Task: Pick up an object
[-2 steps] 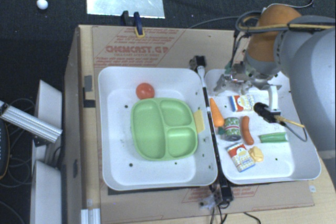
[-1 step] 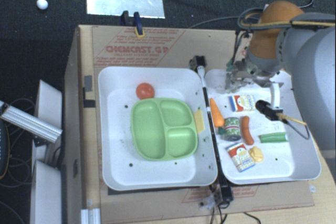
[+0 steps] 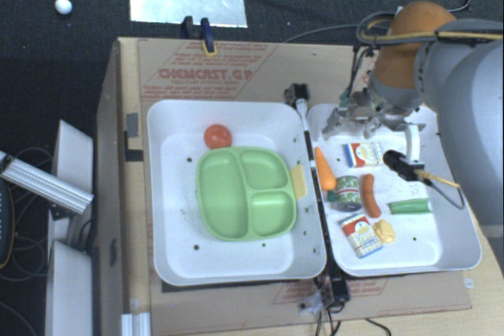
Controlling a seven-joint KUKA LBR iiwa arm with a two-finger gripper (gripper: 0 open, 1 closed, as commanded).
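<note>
The arm (image 3: 465, 83) reaches in from 3 o'clock, and the gripper (image 3: 364, 120) hangs over the 12 o'clock edge of the right bin (image 3: 465, 248). From this slant its tip is a grey tangle, so whether it is set wide or narrow cannot be told, and no object shows in its grasp.

The pickings are all below it. Nearest is a red-and-white packet (image 3: 361, 154), just toward 6 o'clock from the gripper and apart from it. At 9 o'clock in that bin an orange carrot (image 3: 324, 169) lies along the wall between the bins. Its lower end is close to a small can (image 3: 345, 193) with a green label. A reddish sausage (image 3: 371, 196) lies just at 3 o'clock of the can. Further toward 3 o'clock there is a green piece (image 3: 409, 206) — possibly a bean or pepper. At 6 o'clock a little carton (image 3: 361, 235) sits beside a yellow lump (image 3: 385, 230).

Over in the left bin (image 3: 169, 248), a green divided plate (image 3: 244, 193) takes the centre. A red tomato (image 3: 217, 136) sits at the plate's 11 o'clock — touching its rim or very nearly — and a yellow slice (image 3: 298, 182) is at its 3 o'clock edge.
</note>
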